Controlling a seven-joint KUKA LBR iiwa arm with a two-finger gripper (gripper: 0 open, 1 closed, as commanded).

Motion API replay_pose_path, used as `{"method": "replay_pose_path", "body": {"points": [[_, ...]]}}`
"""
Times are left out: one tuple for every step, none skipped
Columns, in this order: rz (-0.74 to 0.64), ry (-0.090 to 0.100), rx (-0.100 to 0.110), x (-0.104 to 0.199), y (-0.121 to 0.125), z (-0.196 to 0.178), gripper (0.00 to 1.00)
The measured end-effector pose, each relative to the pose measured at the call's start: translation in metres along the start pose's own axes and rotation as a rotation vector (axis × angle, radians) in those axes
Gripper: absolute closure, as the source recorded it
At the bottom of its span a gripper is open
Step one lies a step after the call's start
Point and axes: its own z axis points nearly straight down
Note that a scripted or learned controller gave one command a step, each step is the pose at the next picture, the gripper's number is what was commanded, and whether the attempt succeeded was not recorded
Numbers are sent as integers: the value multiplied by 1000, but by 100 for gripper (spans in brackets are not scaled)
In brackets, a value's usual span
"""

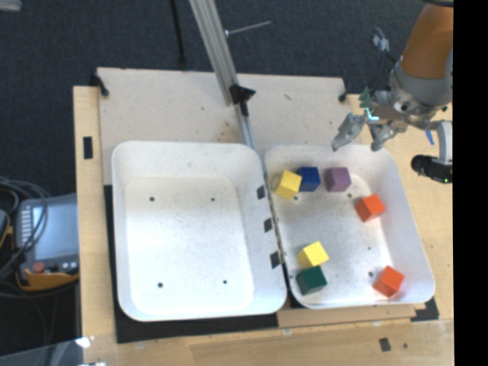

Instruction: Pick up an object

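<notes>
Pale wood made up the worktop (88, 204), which carried two shallow white bins side by side. The left bin (191, 231) was the larger patch of bare white, and the right bin (408, 239) held all the blocks. A slanted metal rail (217, 48) crossed from the top of the view down to the seam between the bins, ending near the right bin's upper left corner. The grey arm (427, 44), with its orange band, reached in from the right and hung above the right bin's far rim, wrist tilted down and to the left. The tool (362, 137) sat over that far rim with its two fingers spread apart and nothing between them, well clear of every block. Along the bin's upper part a yellow block (288, 184), a blue block (309, 178) and a purple block (337, 178) stood in a row, yellow and blue touching, purple just beside. An orange block (370, 207) lay to their right. Lower down a second yellow block (313, 255) touched a green block (311, 280), and another orange block (389, 280) rested near the lower right corner.
</notes>
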Motion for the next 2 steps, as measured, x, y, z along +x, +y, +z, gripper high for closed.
{"method": "replay_pose_path", "body": {"points": [[-2, -4, -4, -1, 1, -3, 0], [2, -5, 1, 0, 0, 59, 0]]}}
